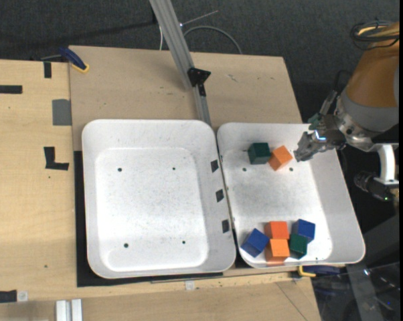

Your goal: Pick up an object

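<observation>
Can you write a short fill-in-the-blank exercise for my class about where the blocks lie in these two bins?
1. All the blocks lie in the ____ bin.
2. Right beside the dark green block at the far end lies an ____ block.
3. The gripper hovers near the far orange block, on its ____ side.
4. The near cluster holds ____ blue blocks.

Missing words: right; orange; right; two

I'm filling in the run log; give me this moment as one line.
hand: over right bin, beside orange block | green block: touching it | grasp: none seen
</observation>
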`<state>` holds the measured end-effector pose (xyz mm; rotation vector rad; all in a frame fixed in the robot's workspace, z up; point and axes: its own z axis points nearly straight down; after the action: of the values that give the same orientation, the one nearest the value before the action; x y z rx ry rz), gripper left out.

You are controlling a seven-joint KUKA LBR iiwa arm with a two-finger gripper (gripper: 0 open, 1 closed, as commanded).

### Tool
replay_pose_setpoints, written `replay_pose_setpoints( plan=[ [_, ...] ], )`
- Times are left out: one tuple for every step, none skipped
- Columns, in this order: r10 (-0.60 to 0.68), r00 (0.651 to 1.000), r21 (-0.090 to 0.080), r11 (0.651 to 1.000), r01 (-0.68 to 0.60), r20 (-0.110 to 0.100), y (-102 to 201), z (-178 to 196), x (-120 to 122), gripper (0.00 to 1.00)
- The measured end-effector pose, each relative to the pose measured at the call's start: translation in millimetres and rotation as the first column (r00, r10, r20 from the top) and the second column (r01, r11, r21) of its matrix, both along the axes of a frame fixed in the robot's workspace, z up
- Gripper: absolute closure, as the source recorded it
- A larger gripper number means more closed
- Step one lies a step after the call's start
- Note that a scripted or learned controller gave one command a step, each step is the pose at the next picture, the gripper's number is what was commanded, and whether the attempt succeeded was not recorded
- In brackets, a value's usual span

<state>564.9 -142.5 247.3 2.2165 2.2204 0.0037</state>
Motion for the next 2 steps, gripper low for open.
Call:
replay_pose_setpoints(
  plan=[
    [0.004, 1.0, 0.003, 1.0, -0.004, -0.006, 49, 6, -13, 1.0],
    [0.005, 1.0, 0.003, 1.0, -0.005, -0.006, 111, 2, -16, 1.0]
  ],
)
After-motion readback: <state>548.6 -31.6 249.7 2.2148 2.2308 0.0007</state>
